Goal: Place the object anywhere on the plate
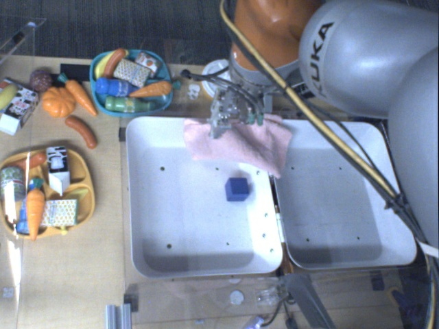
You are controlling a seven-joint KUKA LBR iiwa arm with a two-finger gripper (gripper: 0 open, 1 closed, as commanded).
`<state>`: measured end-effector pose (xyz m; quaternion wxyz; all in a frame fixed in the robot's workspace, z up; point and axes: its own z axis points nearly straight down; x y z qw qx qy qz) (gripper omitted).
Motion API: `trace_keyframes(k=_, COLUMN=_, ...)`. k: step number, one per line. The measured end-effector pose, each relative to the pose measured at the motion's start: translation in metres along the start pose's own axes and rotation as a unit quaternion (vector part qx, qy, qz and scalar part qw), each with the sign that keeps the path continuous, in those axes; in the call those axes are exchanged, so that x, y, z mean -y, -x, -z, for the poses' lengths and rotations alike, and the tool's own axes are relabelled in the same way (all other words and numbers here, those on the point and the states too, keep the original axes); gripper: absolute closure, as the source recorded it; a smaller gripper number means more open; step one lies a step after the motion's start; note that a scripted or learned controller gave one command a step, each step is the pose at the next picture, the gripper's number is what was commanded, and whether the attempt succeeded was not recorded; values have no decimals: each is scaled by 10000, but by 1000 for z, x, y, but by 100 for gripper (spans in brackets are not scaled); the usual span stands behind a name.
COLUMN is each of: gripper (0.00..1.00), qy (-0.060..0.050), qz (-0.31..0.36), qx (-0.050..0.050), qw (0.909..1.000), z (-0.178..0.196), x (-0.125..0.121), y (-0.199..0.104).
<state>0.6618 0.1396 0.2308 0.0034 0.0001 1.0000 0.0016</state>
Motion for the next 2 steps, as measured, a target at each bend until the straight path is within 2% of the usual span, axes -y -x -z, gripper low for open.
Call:
trace_keyframes(k=1, gripper=100, qy=5, qz=19, qx=9, qw=10000, z=-2, x=-53, y=2)
trace_keyframes(k=2, gripper=0, qy=6, qz=17, qx=12, qw=10000, z=-1, x=-52, y=3)
